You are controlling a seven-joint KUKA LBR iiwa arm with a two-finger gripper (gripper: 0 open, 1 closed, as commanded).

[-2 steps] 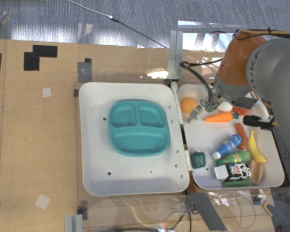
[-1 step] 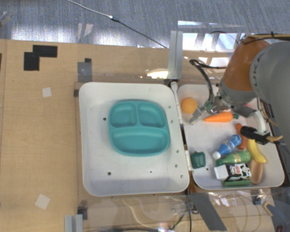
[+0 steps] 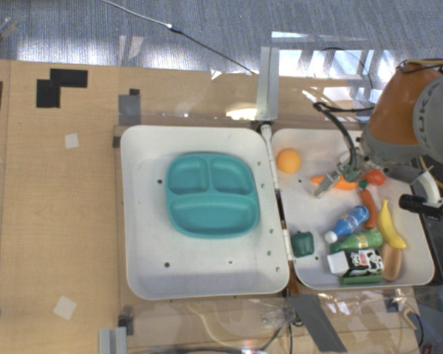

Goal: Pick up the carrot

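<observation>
A tan wooden bench (image 3: 52,220) meets what seems grey ribbed flooring (image 3: 207,13) beyond.

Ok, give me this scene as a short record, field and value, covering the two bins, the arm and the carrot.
left bin: holds a teal divided plate
right bin: holds toy food and small containers
carrot: orange, in the right bin, upper middle, right under the gripper
gripper: low over the right bin, at the carrot's left end; grasp cannot be told
nearby items: orange ball, banana, blue bottle, green bottle, dark green block
arm: reaches in from the right
</observation>
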